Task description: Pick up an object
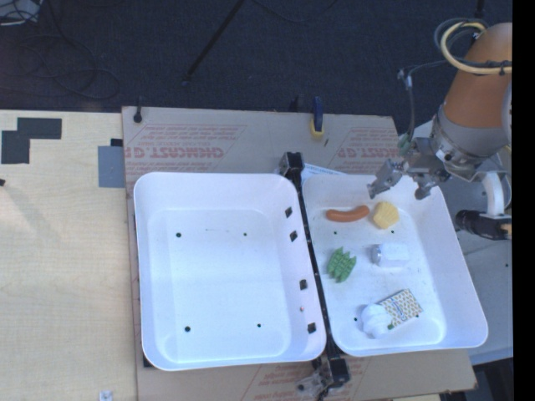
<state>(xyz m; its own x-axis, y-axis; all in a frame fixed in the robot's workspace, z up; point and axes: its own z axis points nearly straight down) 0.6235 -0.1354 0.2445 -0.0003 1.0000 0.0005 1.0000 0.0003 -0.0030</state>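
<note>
The right bin [443, 232] holds several small objects: an orange sausage-shaped piece [347, 215], a yellow chunk [385, 215], a green leafy toy [341, 264], a white and grey piece [390, 254], and a patterned packet with a white ball [389, 312] near the front. My gripper [402, 183] hangs over the bin's far right corner, just above and behind the yellow chunk, with its fingers spread open and nothing between them.
The left bin [150, 249] lies beside the right one, separated by a black clamp strip [301, 241]. Cardboard lies under both bins. A yellow and blue clip [317, 122] stands at the back edge. Cables loop around the arm at the upper right.
</note>
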